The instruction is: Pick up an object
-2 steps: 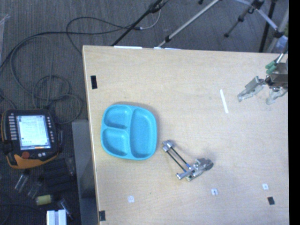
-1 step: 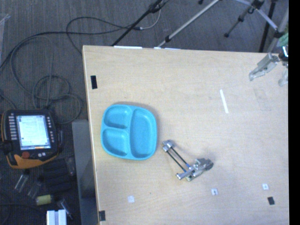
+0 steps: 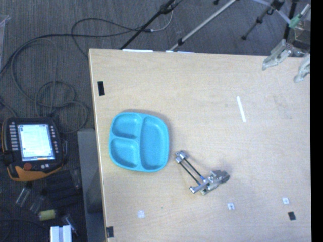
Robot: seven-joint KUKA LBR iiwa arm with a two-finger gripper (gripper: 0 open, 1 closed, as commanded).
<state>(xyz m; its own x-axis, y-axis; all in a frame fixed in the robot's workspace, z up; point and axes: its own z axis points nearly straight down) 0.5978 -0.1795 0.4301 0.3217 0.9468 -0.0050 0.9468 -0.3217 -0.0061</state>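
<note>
A blue three-compartment plate [image 3: 140,141] lies flat on the left half of the light wooden tabletop [image 3: 212,84]. Just right of it rests a small metal hand tool [image 3: 200,174] with two thin rods and a chunky silver head, lying diagonally. My gripper [image 3: 288,64] hangs over the table's far right corner, well away from both objects. Its two silvery fingertips [image 3: 272,59] stand spread apart with nothing between them.
A short white strip [image 3: 241,109] lies on the table right of centre. Small black and white markers dot the table's edges. Off the table to the left sit a teach pendant [image 3: 34,142], cables and loose parts on the dark floor; tripod legs stand behind.
</note>
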